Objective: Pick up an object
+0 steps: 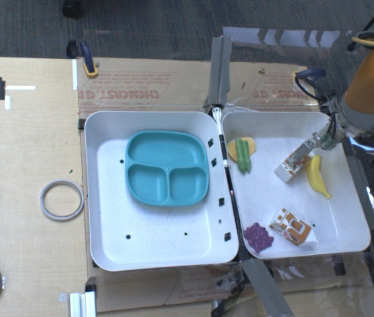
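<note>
My gripper [291,168] reaches down into the right bin [345,243] from the upper right, its tip low over the bin floor near the middle. A yellow banana [318,177] lies just right of the tip, close beside it. To the left lies a green pepper-like piece [243,156] on a yellow slice [232,150], well apart from the gripper. A purple grape bunch [258,236] and an orange-and-white packet [293,227] lie near the bin's front edge. I see nothing held at the tip.
The left bin [108,236] holds a teal divided plate [168,168]. A metal divider [219,78] rises between the bins at the back. A tape ring [62,199] lies on the bench to the left.
</note>
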Controlling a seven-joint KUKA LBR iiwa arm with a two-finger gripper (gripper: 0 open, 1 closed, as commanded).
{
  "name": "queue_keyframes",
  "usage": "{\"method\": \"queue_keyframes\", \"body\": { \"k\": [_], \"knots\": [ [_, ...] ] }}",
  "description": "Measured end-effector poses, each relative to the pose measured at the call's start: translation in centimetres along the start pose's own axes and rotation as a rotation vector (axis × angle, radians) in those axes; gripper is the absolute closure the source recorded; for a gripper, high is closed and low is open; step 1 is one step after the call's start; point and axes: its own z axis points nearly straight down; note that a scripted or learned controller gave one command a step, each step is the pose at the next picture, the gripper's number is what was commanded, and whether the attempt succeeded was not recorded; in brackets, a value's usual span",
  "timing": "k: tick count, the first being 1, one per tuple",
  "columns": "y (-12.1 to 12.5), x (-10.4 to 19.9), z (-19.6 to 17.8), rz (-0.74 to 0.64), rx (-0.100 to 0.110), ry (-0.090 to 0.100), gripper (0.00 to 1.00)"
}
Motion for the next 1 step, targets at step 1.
{"method": "queue_keyframes", "body": {
  "k": [1],
  "knots": [
    [-2.71,1.13,-0.08,0.017,-0.003,-0.004,0.0]
  ]
}}
